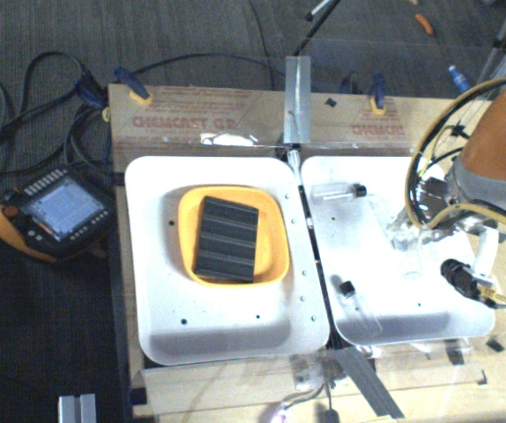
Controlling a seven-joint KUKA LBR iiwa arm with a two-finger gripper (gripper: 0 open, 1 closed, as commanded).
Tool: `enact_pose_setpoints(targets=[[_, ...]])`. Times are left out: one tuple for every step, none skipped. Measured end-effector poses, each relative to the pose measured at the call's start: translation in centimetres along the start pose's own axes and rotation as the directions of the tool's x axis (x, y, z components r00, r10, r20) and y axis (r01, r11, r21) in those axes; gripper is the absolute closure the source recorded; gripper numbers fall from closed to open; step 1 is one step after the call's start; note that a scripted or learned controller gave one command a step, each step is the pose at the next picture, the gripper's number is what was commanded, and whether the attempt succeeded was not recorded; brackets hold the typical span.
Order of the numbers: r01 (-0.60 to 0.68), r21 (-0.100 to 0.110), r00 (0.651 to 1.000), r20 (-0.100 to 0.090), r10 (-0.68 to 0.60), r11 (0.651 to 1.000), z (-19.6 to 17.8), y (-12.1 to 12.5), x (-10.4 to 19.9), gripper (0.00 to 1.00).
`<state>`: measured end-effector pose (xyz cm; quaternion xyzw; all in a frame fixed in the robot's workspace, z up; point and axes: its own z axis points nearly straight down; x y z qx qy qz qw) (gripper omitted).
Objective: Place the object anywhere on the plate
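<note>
Camera view
Desk (191, 122): tan board, printed lettering along the 12 o'clock edge, blue clamps at its far corners, two white bins side by side on it.
Left bin (152, 315): shallow, white, rounded corners, holding the plate.
Plate (187, 263): yellow-orange, squarish with rounded corners, lying near the bin's middle, slightly toward 12 o'clock.
Object (227, 238): dark grey ribbed rectangular block, lying flat on the plate, long side running 12 to 6 o'clock, tilted a little; covers most of the plate's centre, its 6 o'clock end near the plate's rim.
Right bin (412, 324): white, touching the left bin along the centre divider; a clear tube-like item with a black cap (338, 191) at its 11 o'clock corner, a small black piece (346, 286) toward 7 o'clock.
Arm (498, 148): grey with an orange band, entering from 3 o'clock, looped with black and yellow cables, over the right bin's 3 o'clock side.
Gripper (409, 236): low over the right bin toward 3 o'clock, well apart from the plate; spread or pressed together cannot be told, too blurred.
Teach pendant (55, 211): on the dark floor at 9 o'clock, lit screen, black cables leading away.
</note>
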<state>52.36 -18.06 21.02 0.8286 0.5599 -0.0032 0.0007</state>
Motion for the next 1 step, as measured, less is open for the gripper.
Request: enact_pose_setpoints(targets=[[0.0,0.0,1.0,0.0,0.0,1.0,-0.01,0.01,0.0,0.0]])
